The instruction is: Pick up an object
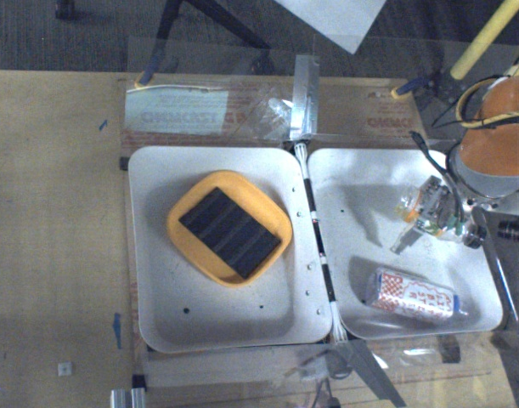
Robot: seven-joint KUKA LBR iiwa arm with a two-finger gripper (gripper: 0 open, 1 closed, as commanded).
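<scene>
A yellow pad with a dark ribbed panel [229,238] lies flat in the left bin [157,313]. A red-and-white patterned tube in clear wrap [414,296] lies near the front of the right bin [361,185]. My gripper [409,238] hangs over the right bin's right half, pointing down and to the left, above and behind the tube and apart from it. Nothing shows between the fingers.
A metal divider [307,100] stands behind the seam of the two bins. Clear plastic wrapping [210,113] lies on the bench behind the left bin. Cables and a yellow rod [493,25] sit at the back right.
</scene>
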